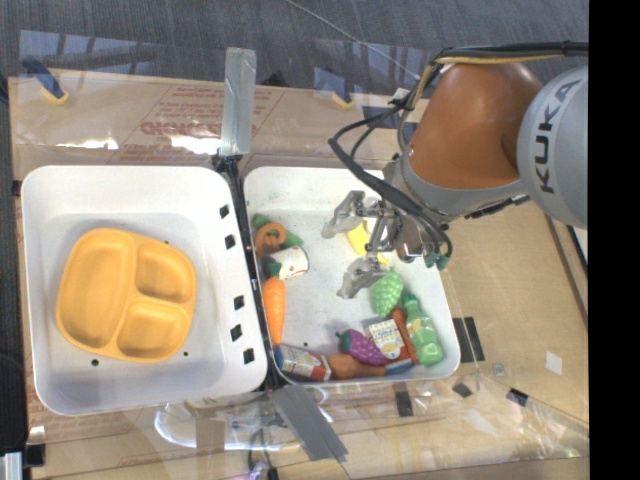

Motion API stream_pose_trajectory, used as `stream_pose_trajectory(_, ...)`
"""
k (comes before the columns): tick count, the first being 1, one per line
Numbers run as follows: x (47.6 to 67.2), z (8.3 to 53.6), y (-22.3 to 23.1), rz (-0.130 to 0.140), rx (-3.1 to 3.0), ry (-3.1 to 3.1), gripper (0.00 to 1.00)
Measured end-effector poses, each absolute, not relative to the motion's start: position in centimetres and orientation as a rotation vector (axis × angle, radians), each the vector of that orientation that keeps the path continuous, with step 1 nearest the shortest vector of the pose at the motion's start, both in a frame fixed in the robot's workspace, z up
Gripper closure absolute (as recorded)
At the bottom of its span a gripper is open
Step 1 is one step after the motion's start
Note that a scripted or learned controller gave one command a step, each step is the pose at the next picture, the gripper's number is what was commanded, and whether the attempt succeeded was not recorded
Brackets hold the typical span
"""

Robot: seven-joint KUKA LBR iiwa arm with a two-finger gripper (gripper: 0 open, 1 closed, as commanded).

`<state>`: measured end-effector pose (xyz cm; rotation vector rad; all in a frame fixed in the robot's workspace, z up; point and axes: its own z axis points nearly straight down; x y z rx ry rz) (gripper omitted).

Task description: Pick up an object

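Several toys lie in the right bin (330,183), any of them a candidate, and we take that bin as our landmark. Near its middle we see a yellow piece (357,238) directly between the two fingers of the gripper (352,245). The fingers stand wide apart, one at the piece's far side and one at its near side, and we cannot tell whether either touches it; nothing is clamped between them.

Just toward the bin's near right from the gripper lies a green knobbly toy (387,292), close to the near finger. Along the bin's near wall we find a purple grape bunch (362,345), a small printed carton (385,337), a green bottle (424,340) in the near right corner, and a can (303,363) lying on its side in the near left corner. Against the bin's left wall a carrot (274,309) lies lengthwise, with a small white cup (290,261) above it and an orange-and-green toy (269,236) farther up that wall.

The arm (470,123) hangs over the bin's far right corner, its orange band uppermost, black cables looping past the bin's far rim.

Left of the right bin, touching it wall to wall, sits the left bin (40,218), holding a yellow tray (125,293) with three compartments. Grey tape (237,98) runs away from the seam between the bins at the far side.
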<state>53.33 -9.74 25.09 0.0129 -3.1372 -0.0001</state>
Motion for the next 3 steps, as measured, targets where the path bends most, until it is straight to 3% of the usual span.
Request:
stream_pose_trajectory(1,56.8,18.1,-14.4,-0.005,0.251,-3.122,0.00)
stream_pose_trajectory(2,58.4,11.5,-19.8,-0.007,0.240,-3.123,0.00)
stream_pose_trajectory(3,62.2,9.2,-21.0,0.000,0.189,-3.136,0.00)
